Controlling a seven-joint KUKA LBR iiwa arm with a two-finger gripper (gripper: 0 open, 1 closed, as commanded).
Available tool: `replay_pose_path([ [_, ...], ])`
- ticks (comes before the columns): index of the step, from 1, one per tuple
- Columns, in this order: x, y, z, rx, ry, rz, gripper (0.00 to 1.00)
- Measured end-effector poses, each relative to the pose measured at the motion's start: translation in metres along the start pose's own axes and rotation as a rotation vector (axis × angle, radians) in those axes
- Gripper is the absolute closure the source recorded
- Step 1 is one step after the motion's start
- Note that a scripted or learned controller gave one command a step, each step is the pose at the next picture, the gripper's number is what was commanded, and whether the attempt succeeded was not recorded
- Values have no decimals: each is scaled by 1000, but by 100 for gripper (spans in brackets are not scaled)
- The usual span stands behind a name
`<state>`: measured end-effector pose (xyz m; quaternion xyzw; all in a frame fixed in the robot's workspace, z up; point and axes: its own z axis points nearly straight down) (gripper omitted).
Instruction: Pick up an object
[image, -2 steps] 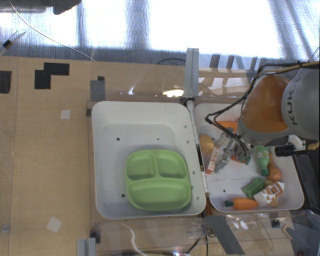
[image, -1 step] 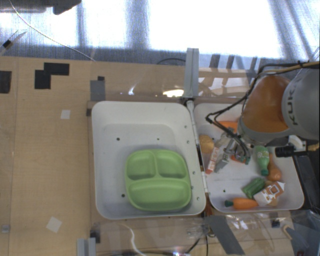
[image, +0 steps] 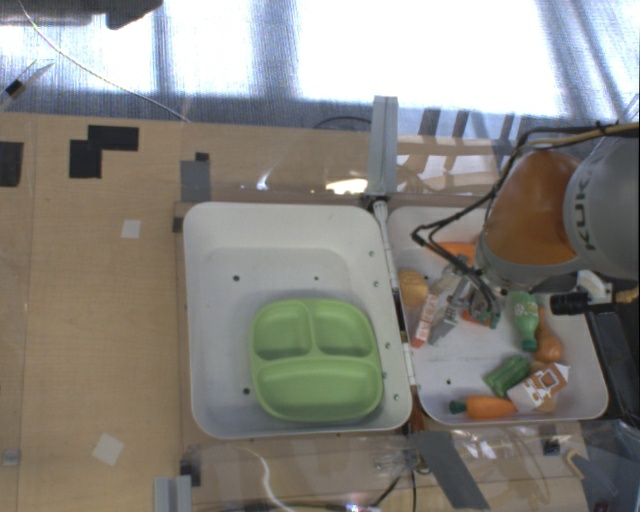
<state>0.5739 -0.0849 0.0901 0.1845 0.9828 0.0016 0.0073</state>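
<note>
Nearest the camera, a carrot (image: 488, 406) and a small carton (image: 540, 388) lie at the right bin's (image: 590, 405) front edge, beside a green block (image: 508, 374). All look like smooth plastic toys. Left bin (image: 210, 300) holds a glossy green divided plate (image: 316, 359). Gripper (image: 452, 308) is low among the toys by a white-and-red packet (image: 425, 322); whether it grips anything I cannot tell. Nothing looks lifted yet.

green divided plate (image: 316, 360) in left bin (image: 215, 250), claw (image: 452, 306) low among toy foods in right bin (image: 590, 405)
</note>
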Motion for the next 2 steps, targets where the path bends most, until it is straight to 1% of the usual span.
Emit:
replay_pose_path([
  [1,-10,5,0,2,0,-27,0],
  [2,-11,6,0,1,0,46,0],
])
